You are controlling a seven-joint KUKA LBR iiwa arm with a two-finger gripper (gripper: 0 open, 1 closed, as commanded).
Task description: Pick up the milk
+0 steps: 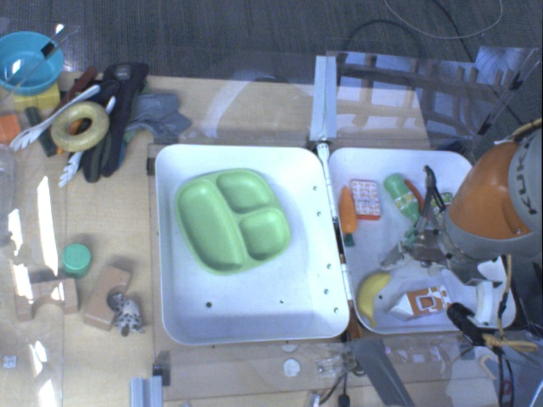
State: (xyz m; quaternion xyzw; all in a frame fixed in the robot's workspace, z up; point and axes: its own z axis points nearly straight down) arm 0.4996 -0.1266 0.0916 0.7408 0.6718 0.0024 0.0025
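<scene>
White-and-orange milk carton (424,302) lies flat at the right white bin's (373,166) front, beside a yellow lemon-like fruit (371,292). Your tool (422,246) hovers close above; its grip I cannot tell. Descend off-centre and you'll nudge the carton away.

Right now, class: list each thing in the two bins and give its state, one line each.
Green tray: flat in the left bin, nothing in its compartments.
Milk: lying on its side in the right bin, not held.
Carrot: lying flat along the right bin's left wall.
Green bottle: lying on its side.
Lemon: resting beside the milk.
Gripper: above the right bin.
</scene>
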